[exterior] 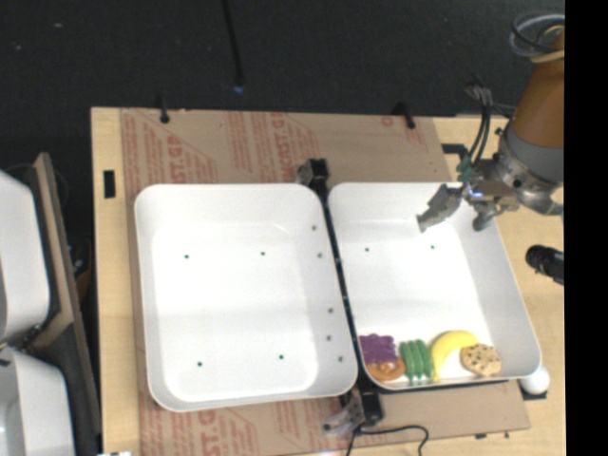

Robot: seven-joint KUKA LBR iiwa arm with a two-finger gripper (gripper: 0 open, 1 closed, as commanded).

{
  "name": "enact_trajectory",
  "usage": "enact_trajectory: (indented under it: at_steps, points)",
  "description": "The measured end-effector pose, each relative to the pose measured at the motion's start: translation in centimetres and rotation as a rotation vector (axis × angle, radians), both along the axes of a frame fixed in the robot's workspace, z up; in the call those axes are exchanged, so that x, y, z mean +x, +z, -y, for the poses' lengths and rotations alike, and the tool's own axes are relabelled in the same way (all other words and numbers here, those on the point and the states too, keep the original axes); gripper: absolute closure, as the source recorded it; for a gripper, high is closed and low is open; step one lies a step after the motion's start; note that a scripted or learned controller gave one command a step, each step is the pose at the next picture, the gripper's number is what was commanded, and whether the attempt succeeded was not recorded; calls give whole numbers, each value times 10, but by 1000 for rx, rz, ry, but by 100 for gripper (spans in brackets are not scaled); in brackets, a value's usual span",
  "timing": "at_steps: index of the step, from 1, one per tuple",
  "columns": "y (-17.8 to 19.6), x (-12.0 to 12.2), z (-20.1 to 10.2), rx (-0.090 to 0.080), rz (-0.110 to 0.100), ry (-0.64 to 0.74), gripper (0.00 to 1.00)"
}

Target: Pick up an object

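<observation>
Several toy foods lie along the front edge of the right bin [494, 283]: purple grapes [378, 350], an orange piece [386, 372] just below them, a green vegetable [415, 361], a yellow banana [452, 344] and a cookie [481, 358]. My gripper [459, 215] hangs over the far right corner of that bin, well away from the foods. Its two grey fingers [435, 209] stand apart, open, with nothing between them.
The left bin [152, 255] sits beside the right one on a cardboard sheet [237, 145]. A black clip [313, 172] stands at the far end of the seam between the bins. White containers [19, 283] stand off the bench at the left.
</observation>
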State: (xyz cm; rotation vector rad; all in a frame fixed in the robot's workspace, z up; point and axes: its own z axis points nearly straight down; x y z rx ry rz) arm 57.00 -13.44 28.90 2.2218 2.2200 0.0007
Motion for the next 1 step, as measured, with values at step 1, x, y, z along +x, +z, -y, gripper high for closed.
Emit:
enact_trajectory:
  at_steps: [1]
  points:
    - [-72, -63, -16, 1, -6, 0, 0]
